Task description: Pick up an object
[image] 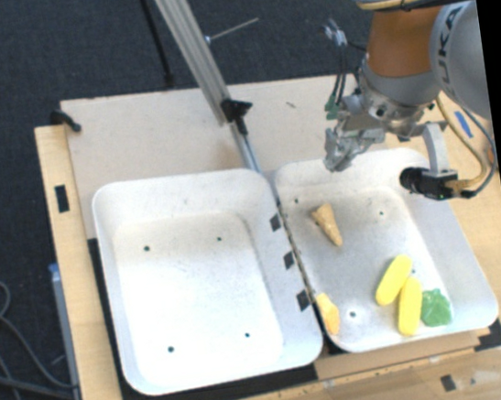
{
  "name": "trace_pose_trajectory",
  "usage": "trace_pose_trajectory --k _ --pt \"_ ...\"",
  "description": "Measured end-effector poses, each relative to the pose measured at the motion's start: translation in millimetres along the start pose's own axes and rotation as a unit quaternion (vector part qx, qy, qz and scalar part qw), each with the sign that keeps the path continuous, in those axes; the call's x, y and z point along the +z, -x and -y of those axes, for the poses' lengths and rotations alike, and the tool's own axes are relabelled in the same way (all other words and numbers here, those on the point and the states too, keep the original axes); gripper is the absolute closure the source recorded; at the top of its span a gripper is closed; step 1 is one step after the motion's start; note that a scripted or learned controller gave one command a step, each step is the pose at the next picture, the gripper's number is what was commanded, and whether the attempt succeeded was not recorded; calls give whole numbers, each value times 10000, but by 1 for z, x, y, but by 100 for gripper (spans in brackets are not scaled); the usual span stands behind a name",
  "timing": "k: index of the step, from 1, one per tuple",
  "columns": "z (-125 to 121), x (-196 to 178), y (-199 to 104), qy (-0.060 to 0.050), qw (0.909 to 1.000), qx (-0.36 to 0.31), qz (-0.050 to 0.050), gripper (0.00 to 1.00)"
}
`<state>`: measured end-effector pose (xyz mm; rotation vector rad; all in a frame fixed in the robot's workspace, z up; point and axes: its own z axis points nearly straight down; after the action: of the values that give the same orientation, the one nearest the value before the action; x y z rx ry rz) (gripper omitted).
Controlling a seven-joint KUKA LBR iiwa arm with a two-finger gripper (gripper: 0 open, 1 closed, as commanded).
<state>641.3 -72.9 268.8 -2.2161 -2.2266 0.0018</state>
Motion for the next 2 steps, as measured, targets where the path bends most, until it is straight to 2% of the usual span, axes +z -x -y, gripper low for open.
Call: trace_pose_trajectory --k 1,2 --pt "4 -1 -57 6 10000 -13 -7 100" --pt "20 15 -105 -1 10000 -6 -3 100"
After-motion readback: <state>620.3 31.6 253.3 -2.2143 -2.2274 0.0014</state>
